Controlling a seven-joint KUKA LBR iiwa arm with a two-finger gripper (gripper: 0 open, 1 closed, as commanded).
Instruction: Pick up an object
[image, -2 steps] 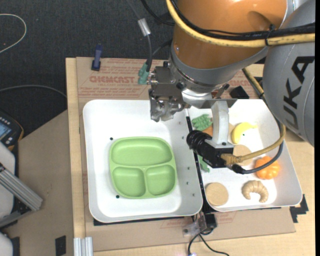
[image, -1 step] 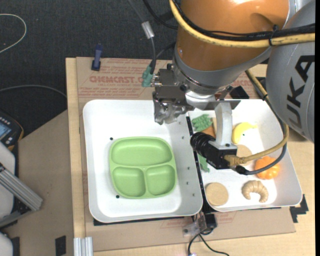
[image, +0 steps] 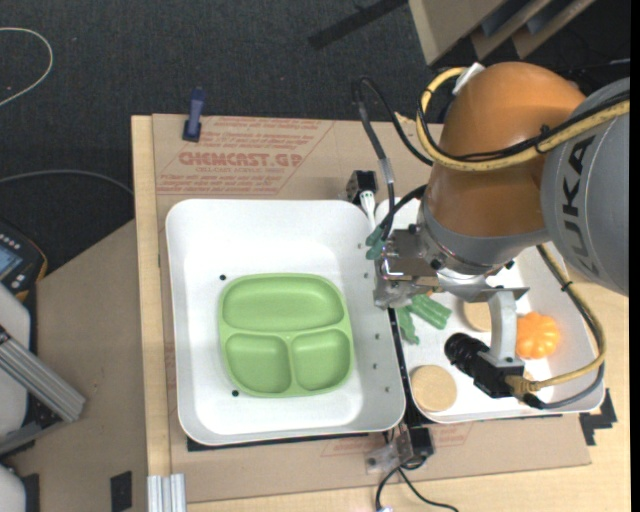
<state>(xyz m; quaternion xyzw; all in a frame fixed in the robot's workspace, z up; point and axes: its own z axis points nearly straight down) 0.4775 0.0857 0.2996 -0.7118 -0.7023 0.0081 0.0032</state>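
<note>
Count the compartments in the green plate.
3. One long compartment spans the far side of the plate; two smaller ones sit side by side nearer the camera, left and right. None hidden.

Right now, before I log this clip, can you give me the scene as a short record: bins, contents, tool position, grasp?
left bin: holds a green divided plate with three compartments
right bin: green object, orange object, tan round disc
tool: at the right bin's left side, next to the green object
grasp: cannot tell whether anything is held
arm: reaches over the right bin, hiding part of it
</note>
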